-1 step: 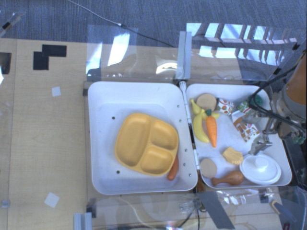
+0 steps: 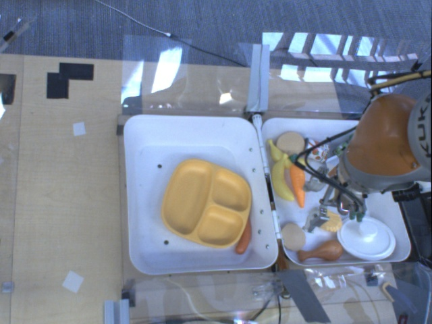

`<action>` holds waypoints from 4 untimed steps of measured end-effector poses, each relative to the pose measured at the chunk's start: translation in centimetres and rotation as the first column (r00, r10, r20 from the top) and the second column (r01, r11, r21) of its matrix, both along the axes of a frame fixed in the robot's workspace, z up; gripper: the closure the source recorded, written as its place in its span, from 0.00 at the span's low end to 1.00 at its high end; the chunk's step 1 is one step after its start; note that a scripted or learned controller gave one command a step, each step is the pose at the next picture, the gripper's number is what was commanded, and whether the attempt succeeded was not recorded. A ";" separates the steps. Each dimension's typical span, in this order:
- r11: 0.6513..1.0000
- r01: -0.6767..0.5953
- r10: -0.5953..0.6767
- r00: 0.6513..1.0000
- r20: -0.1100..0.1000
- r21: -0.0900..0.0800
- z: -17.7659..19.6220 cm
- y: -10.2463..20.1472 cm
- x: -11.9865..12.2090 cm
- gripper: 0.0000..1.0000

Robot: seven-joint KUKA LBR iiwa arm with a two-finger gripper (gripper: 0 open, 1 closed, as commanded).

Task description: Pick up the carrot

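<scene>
Claw over right bin, carrot not in its grasp.
Gripper (image 2: 327,212): low in the right bin (image 2: 402,248), fingers parted, nothing between them. Carrot (image 2: 297,184): just to its left, lying against the banana (image 2: 280,175). Left bin (image 2: 145,201): yellow divided plate (image 2: 206,201), sausage (image 2: 244,238) at its edge.

carrot (image 2: 297,185) | orange, tapered | lying flat | right bin, left side, beside banana

Light was bright and even, cast from above. Window-like glare patches lay on the clear panels (image 2: 169,73) behind the bins. Shadows stayed soft; focus was slightly soft throughout.
</scene>
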State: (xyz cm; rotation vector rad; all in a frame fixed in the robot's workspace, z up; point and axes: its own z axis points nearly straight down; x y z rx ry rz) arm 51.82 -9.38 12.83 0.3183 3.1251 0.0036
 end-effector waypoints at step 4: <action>0.785 0.619 -0.619 0.785 0.009 0.006 6.0 4.9 4.5 1.00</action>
